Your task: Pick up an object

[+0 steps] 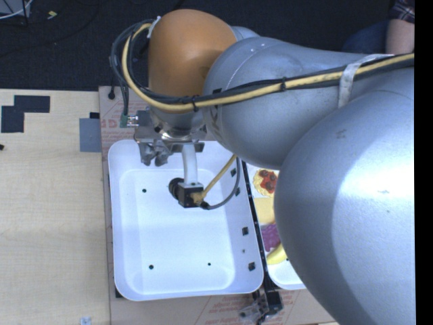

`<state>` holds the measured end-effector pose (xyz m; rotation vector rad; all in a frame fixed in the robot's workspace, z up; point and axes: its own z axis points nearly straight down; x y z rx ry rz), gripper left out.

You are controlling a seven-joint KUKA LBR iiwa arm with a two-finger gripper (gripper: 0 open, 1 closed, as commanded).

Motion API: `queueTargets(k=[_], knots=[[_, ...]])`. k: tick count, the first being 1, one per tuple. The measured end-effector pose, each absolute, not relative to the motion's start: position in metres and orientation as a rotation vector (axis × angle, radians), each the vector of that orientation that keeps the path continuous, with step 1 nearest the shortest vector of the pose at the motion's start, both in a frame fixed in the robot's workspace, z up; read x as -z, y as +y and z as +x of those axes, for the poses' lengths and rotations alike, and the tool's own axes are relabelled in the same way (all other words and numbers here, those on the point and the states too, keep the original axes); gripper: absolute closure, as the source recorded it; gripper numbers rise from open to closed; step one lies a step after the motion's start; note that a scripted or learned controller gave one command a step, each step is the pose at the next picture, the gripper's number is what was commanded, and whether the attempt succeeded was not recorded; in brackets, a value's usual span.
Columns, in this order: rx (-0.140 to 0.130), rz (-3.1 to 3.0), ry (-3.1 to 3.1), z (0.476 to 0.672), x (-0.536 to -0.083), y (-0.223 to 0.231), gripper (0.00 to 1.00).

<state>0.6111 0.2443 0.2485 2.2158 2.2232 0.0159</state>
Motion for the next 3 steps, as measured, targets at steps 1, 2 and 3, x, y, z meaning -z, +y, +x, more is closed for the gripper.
queueTargets(k=[1, 2, 3], knots=[[0.014, 2.222, 2.225, 0.643, -0.138, 0.243, 1.0], [0.011, 2.224, 2.222, 0.642, -0.083, 0.225, 1.0], [-0.024, 2.213, 2.221, 0.638, -0.338, 0.244, 1.0]])
